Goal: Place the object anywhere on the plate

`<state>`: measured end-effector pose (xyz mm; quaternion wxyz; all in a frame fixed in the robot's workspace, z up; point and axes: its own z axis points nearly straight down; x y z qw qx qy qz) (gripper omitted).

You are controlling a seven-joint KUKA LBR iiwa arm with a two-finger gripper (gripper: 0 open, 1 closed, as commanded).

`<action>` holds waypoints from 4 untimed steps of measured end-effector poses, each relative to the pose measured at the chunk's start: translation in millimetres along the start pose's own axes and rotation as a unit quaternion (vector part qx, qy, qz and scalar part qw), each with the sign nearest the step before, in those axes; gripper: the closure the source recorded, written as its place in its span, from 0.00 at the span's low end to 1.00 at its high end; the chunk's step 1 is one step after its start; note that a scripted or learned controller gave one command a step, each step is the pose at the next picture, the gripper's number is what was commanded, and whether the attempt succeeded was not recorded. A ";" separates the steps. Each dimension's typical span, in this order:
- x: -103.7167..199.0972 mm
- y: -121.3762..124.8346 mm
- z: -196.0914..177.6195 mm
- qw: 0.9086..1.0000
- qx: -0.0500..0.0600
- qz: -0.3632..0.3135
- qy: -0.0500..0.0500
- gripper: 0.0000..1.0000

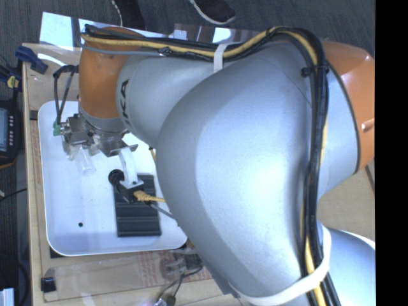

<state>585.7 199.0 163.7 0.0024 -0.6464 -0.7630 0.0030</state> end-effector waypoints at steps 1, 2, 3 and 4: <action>-6.3 9.2 -104.8 0.973 -0.004 -0.229 -0.001 1.00; -35.8 -59.1 -30.6 0.974 -0.001 -0.226 -0.001 1.00; -15.6 -115.0 -11.7 1.000 0.000 0.001 -0.001 1.00; 16.6 -93.0 -35.5 0.989 -0.002 -0.147 -0.001 1.00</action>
